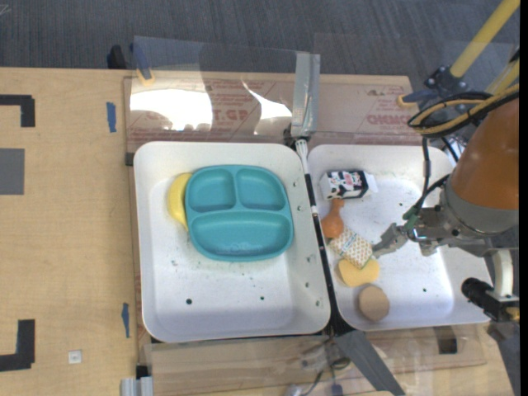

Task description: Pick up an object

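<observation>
In the right bin (429, 295), my gripper (383, 245) reaches in from the right and hangs low over the floor. Its tip is just right of a speckled patterned piece (353, 244) and a yellow flat piece (360, 271). An orange drumstick-shaped toy (332, 220) lies to their upper left. A black-and-white cow-patterned item (345, 184) rests near the bin's back left. A brown round object (373, 303) sits near the front edge. I see nothing held in the gripper.
The left bin (165, 295) holds a teal divided plate (239, 211) lying partly over a yellow object (176, 197). A ridge (316, 246) separates the bins. Clear plastic panels (214, 89) stand behind them. Cables and the arm's body (487, 180) hang over the right bin's right side.
</observation>
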Tool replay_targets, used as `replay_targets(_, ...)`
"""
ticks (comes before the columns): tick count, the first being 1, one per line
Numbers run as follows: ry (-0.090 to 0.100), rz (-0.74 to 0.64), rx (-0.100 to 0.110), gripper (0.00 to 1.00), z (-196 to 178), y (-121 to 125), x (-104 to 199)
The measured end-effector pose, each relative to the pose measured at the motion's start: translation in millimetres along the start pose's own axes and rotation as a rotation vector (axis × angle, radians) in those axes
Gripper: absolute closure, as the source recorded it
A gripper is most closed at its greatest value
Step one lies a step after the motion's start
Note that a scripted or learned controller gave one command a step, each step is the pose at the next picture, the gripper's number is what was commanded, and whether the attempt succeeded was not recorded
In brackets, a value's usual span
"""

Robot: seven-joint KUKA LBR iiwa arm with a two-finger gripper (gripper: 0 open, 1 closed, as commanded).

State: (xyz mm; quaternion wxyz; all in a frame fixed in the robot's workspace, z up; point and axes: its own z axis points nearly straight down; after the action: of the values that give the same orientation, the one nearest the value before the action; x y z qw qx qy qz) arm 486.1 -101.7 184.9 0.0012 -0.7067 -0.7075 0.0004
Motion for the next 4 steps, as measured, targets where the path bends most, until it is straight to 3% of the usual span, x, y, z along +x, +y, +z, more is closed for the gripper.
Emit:
replay_targets(1,-0.003,-0.437,-0.01,0.0,96,39,-5)
replay_targets(2,-0.004,-0.397,-0.01,0.0,97,79,0)
replay_targets(3,-0.007,-0.396,-0.017,1.0,85,80,0)
replay_targets(4,-0.009,-0.395,-0.016,0.0,85,80,-1)
